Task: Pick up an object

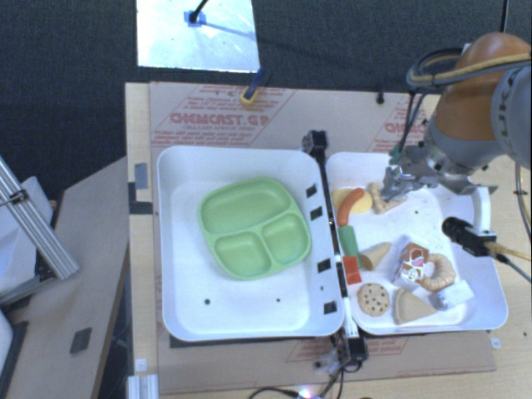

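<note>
Several toys crowd the right bin point(497, 302); the gripper point(397, 181) hangs over a tan piece point(381, 198) at centre right. Jaw state: cannot tell. Risk: neighbouring carrot point(352, 203) snagged or nudged, spoiling the pick.

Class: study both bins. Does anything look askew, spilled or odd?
The green tray lies rotated, not square with the left bin. In the right bin the toy foods lie in a loose jumble. Nothing has spilled outside.
</note>
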You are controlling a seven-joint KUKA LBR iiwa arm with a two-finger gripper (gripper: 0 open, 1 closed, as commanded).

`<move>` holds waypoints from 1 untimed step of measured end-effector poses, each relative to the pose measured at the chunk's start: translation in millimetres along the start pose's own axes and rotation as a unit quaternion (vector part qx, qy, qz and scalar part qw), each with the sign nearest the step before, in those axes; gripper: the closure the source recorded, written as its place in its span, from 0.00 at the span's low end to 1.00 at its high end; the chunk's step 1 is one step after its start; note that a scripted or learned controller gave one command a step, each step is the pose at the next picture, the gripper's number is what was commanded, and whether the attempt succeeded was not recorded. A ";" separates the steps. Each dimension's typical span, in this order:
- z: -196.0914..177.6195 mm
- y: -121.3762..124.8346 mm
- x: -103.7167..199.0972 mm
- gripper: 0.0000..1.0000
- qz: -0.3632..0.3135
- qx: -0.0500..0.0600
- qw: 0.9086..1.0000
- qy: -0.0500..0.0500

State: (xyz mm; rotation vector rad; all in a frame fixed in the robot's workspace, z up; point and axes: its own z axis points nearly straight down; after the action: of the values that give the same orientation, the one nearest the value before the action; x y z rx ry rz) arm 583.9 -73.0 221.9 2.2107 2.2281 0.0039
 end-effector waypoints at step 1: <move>7.7 -9.8 2.1 1.00 0.003 0.002 1.000 0.000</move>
State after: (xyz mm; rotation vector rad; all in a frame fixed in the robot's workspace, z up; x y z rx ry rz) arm 574.1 -70.9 214.2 2.2182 2.2239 0.0002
